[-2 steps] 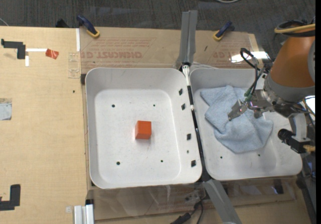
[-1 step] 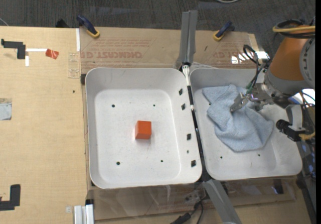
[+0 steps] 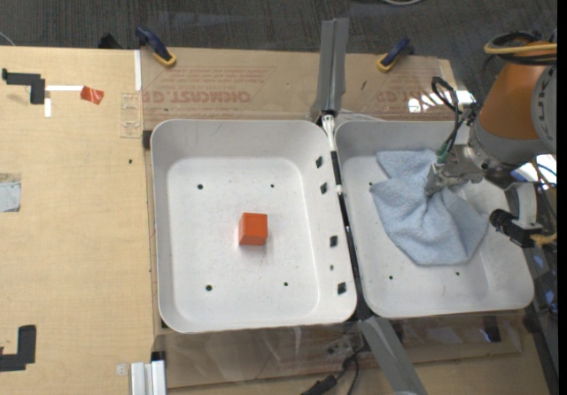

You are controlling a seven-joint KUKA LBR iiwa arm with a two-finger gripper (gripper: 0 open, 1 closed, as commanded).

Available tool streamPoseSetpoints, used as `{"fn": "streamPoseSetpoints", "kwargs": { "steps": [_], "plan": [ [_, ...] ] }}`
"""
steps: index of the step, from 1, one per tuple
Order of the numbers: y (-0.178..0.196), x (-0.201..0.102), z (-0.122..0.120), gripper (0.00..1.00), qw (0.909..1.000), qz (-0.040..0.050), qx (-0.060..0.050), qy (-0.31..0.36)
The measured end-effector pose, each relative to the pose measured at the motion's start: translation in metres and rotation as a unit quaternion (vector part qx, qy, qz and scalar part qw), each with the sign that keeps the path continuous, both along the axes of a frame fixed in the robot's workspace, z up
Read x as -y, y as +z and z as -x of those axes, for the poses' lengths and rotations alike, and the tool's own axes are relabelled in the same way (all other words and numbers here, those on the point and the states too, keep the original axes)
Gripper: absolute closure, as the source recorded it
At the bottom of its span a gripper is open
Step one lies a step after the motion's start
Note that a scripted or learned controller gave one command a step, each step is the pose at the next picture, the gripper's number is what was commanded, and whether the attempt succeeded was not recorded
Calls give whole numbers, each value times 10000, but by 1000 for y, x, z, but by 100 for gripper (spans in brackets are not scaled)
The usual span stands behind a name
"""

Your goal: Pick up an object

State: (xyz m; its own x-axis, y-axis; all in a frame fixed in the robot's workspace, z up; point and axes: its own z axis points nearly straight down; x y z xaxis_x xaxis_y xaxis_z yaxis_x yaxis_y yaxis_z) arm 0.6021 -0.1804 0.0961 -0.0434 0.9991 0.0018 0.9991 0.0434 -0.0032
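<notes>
A grey robot arm reaches in from the right, its gripper pressed down onto a crumpled light blue cloth in the right white bin. The jaws look pinched together on a raised fold of the cloth. An orange cube sits near the middle of the left white bin

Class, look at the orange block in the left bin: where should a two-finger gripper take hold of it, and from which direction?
Grip the orange block across two opposite side faces, coming straight down from above. It sits flat on the floor of the left bin, well away from the walls, with nothing beside it, so its flat, parallel sides look free for the fingers.
</notes>
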Motion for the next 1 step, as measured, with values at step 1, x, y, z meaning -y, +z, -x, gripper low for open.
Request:
{"fn": "streamPoseSetpoints", "kwargs": {
  "steps": [1],
  "plan": [
    [108, -75, -27, 100, 9977, 17, -17, -680]
  ]
}}
